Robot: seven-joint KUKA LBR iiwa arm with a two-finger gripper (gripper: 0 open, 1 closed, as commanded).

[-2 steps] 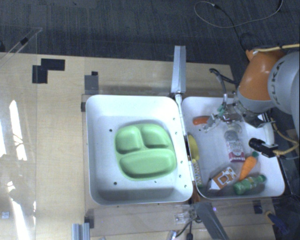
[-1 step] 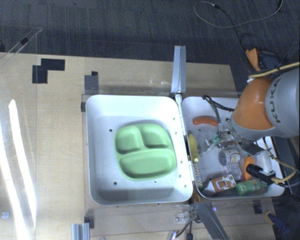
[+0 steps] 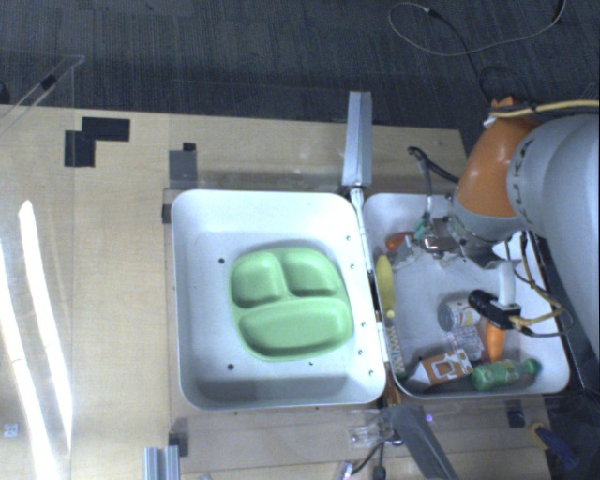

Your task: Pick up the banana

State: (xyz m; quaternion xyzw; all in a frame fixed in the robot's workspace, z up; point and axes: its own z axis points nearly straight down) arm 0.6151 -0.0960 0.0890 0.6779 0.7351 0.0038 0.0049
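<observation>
Approach step — slim yellow banana (image 3: 384,284) lies along right white bin's (image 3: 559,375) left wall, untouched. Grey two-finger gripper (image 3: 427,236) hovers just beside its upper end; finger state unclear. Next: descend, straddle banana lengthwise.

— What stands on the table (image 3: 112,281)?
— Two white bins, touching side by side: the left bin (image 3: 197,309) and the right bin (image 3: 412,211) (the table is pale wood).

A robotics lab: wooden bench (image 3: 112,281), two white bins (image 3: 187,309), loose cables (image 3: 450,28) on carpet.
</observation>
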